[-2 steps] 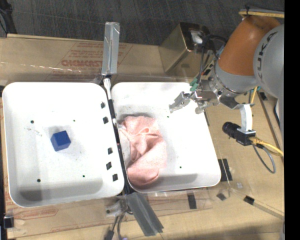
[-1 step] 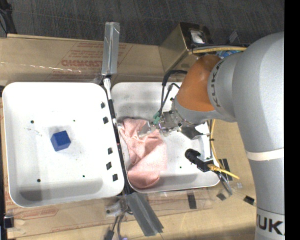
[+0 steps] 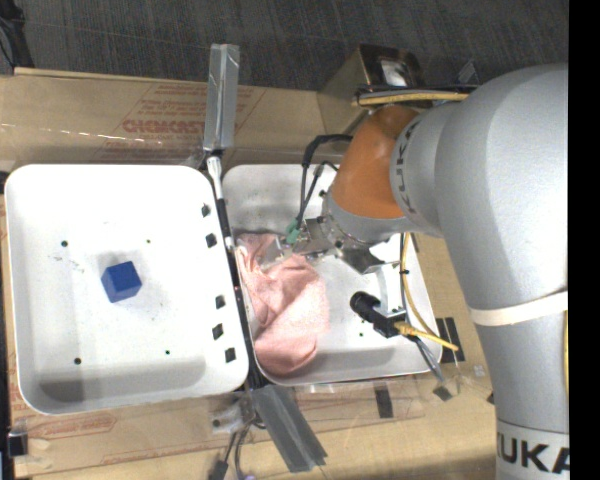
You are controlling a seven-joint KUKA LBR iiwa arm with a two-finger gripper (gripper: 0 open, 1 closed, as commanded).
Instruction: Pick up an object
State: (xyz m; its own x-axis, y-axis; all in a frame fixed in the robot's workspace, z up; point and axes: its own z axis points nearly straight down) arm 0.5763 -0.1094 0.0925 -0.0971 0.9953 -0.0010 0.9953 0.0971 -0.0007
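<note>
The tool point(image 3: 298, 240) is down in the right bin point(image 3: 280, 183), at the top edge of the pink cloth point(image 3: 285, 308); whether it is clenched I cannot tell. This looks like the grasp step. Next: close, then lift straight up.

Camera: I watch from one fixed view above the table point(image 3: 70, 98).
Facing: down at a slant over both bins point(image 3: 40, 298).
Distance: moderately close.
Arm point(image 3: 500, 218): enters from the right.

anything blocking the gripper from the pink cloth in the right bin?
Nothing visible. The gripper sits right at the top edge of the pink cloth in the right bin; the blue cube is in the left bin.
</note>
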